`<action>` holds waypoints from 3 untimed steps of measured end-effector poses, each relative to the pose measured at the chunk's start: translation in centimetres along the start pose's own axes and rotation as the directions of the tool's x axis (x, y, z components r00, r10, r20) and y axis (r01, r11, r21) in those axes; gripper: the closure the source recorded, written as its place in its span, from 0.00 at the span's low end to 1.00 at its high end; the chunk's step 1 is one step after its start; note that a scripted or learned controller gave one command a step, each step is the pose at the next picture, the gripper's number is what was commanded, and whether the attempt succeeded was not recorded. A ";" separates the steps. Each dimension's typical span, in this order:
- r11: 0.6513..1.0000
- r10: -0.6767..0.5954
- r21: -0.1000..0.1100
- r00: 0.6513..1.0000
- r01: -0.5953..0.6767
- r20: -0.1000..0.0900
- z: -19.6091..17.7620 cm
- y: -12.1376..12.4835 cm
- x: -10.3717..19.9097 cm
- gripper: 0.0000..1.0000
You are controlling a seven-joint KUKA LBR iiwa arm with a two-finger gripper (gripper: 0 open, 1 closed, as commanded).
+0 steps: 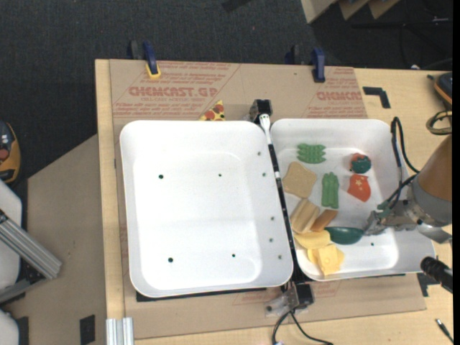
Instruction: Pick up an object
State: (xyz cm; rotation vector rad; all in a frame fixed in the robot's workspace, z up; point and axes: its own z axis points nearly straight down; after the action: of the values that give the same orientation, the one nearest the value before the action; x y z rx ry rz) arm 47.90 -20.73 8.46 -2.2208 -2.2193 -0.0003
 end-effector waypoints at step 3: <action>1.000 0.000 -0.001 1.000 0.000 0.002 0.0 0.0 0.5 1.00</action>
State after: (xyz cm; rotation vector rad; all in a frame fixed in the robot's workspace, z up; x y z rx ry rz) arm 47.89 -20.25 8.45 -2.2217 -2.2212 0.0004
